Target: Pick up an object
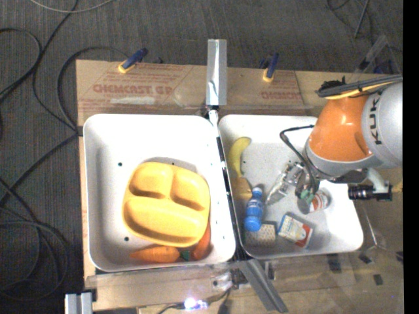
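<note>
In the right bin (pixel 340 244), the gripper (pixel 294 185) hangs near the centre over bare white floor; whether it is wide or narrow cannot be told. At its 8 o'clock a blue bottle (pixel 253 211) lies by the bin's left wall, a banana (pixel 238 154) at 11 o'clock, a small carton (pixel 294 229) at 6 o'clock. The left bin (pixel 105 142) holds a yellow tray (pixel 167 201) crowding carrots (pixel 157 254) against its near edge.
</note>
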`<action>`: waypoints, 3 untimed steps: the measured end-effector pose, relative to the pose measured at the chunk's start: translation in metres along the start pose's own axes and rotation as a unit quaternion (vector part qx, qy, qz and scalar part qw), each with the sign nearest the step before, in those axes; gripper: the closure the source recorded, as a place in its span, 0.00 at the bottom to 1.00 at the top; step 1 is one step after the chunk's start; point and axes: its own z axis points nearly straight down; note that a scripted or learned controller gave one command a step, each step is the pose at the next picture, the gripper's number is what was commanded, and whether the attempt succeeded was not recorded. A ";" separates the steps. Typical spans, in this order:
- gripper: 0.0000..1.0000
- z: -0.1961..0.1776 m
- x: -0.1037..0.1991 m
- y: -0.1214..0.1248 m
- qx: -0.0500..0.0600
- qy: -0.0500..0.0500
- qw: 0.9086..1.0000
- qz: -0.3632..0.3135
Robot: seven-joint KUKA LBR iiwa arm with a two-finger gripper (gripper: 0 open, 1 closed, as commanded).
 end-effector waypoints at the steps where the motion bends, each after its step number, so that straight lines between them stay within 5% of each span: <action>1: 1.00 -0.107 0.041 0.049 0.002 0.003 0.998 0.060; 2: 0.00 -0.107 0.041 0.049 0.002 0.003 0.998 0.060; 3: 0.00 0.002 0.061 0.014 0.002 0.002 0.988 0.155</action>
